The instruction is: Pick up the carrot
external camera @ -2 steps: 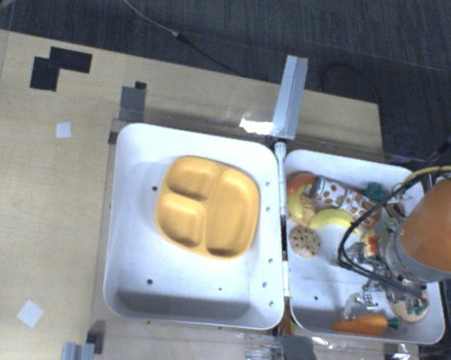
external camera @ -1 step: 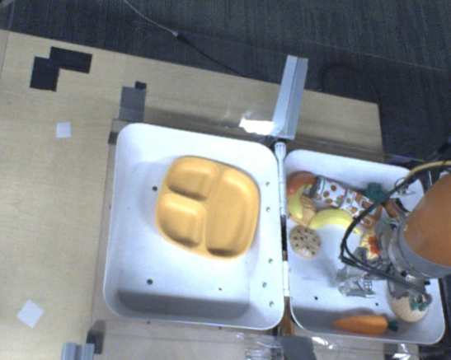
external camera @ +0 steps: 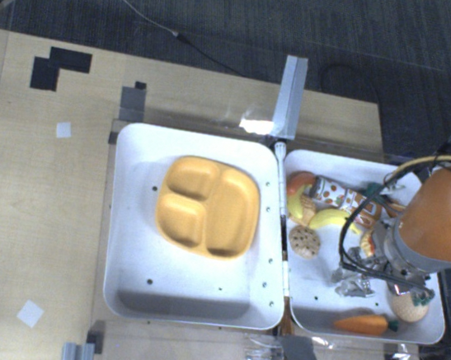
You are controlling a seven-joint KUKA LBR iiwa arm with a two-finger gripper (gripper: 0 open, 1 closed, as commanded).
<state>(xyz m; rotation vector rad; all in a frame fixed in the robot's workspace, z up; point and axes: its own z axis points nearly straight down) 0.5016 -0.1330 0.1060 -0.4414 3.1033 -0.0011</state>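
I see the gripper (external camera: 354,286) hanging just above the carrot (external camera: 363,323); I cannot tell its opening, and no label is readable.

bench: pale matt wooden bench (external camera: 29,214)
bins: smooth white plastic bins (external camera: 124,277)
plate: yellow matt plastic divided plate (external camera: 208,206)
carrot: smooth orange plastic-looking carrot (external camera: 362,323)

No readable text, labels or numbers anywhere (print on the spotted packet (external camera: 333,193), right of centre, too blurred).
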